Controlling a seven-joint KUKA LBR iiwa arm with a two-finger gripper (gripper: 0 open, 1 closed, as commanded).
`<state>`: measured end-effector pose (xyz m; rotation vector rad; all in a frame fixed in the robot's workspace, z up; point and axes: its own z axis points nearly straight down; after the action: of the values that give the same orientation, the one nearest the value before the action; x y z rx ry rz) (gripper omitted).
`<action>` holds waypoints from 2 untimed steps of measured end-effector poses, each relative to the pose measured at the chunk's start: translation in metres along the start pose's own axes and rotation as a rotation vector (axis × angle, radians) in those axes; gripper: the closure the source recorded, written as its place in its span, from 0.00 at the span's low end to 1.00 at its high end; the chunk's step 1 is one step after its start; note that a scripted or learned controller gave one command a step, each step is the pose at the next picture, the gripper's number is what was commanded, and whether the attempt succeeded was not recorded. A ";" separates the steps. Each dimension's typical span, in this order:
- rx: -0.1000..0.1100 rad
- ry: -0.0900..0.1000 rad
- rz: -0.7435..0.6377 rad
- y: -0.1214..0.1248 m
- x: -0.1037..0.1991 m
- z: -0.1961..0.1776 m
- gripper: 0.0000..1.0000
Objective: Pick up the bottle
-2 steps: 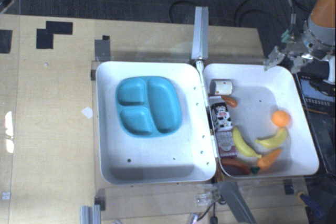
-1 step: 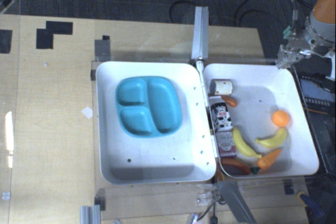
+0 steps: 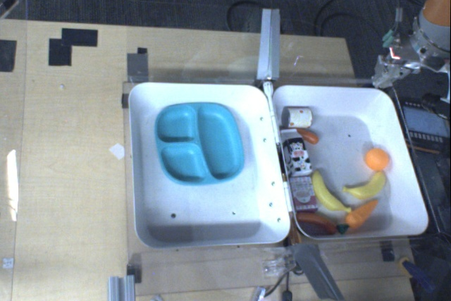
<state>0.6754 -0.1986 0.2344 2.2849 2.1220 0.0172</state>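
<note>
Gripper [image 3: 392, 68] first: you can see it at the far right, hanging outside the back right corner of the right bin, but at this angle you cannot tell whether it is open or closed. Nothing shows in its grasp. Above it you have the grey wrist and the orange band at the picture's edge.

Now sweep from the left. On the pale wooden bench [image 3: 63, 173] you see black tape patches [image 3: 70, 44] near the back. Next comes the left bin [image 3: 148, 222], and in it lies a blue divided plate [image 3: 201, 141], flat, towards the back and middle of the bin floor. A metal rail [image 3: 268, 46] runs back from the seam where the two bins meet.

Cross the seam into the right bin [image 3: 402, 222]. Your bottle [image 3: 299, 158] lies on its side tight along this bin's left wall, with a black-and-white print on its back half and a red part towards the front. It is well apart from the gripper. Just behind it you see a small white and brown canister [image 3: 297, 116] and a small orange-red piece [image 3: 307, 137] touching the bottle's back end. Just right of the bottle lies a yellow banana [image 3: 328, 194], close against its front half. At the front wall sits a dark red piece [image 3: 317, 223], and beside it an orange carrot [image 3: 361, 213]. Further right you find a second banana [image 3: 366, 187], with an orange [image 3: 378, 159] just behind it.
</note>
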 end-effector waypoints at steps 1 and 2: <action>-0.008 -0.003 -0.007 0.002 0.001 -0.013 1.00; -0.016 -0.005 -0.013 0.005 0.002 -0.026 1.00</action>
<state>0.6794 -0.1969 0.2609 2.2598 2.1260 0.0276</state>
